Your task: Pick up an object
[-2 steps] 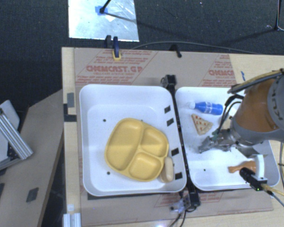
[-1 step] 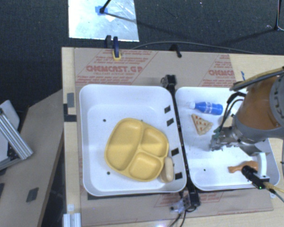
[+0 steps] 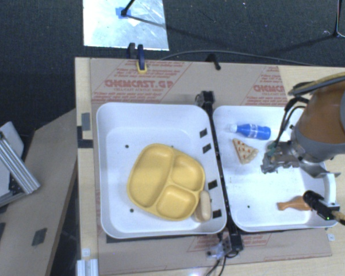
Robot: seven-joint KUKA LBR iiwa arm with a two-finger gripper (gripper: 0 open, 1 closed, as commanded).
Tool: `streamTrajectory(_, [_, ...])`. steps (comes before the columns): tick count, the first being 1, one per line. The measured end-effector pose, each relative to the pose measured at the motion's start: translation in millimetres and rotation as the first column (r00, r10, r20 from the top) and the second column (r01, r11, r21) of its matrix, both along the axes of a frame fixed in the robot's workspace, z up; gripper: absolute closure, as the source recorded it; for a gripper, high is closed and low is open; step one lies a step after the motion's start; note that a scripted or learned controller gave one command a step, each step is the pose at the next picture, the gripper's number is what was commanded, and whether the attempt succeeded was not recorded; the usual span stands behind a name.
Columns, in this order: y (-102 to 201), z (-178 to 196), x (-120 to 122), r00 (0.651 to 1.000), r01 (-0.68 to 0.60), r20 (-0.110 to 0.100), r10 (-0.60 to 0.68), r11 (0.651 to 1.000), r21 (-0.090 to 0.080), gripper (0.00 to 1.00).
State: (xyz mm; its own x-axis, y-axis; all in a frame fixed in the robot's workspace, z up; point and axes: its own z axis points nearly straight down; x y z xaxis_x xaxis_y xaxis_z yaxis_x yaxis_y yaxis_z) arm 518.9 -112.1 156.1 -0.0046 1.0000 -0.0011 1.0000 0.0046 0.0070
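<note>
Nearest the front edge of the bench, low in the right bin (image 3: 259, 223), lies a small orange-brown spatula-like toy (image 3: 291, 204), close to the bin's front right corner and just beside a black fitting on the arm. In the left bin (image 3: 112, 154) a yellow divided plate (image 3: 164, 180) sits near the front, with a pale bread roll (image 3: 203, 206) touching its front right edge, hard against the divider between the bins.

Further back in the right bin hangs the gripper (image 3: 271, 161), above the bin floor towards the right side. Whether it is released or clenched cannot be told from here, and nothing is seen grasped in it. Just to its left lies a tan triangular wedge (image 3: 244, 150), like a pizza slice, and beyond that, near the back wall, a blue and white bottle (image 3: 252, 131) on its side.

The wedge looks the likeliest target, being closest. It is flat and thin, so a descent may close on bare floor or skid it aside. The gripper stands beside it, not over it, and an off-centre drop would probably nudge it towards the divider. The bottle, lying down, may roll away if touched on one side. The spatula toy near the corner leaves little room against the bin wall, and the arm's own fitting may knock it.
</note>
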Motion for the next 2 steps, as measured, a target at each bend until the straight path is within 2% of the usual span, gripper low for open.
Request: streamTrajectory(2, [0,119,6,1.000,0.000,0.001,0.000,1.000,-0.001,1.00])
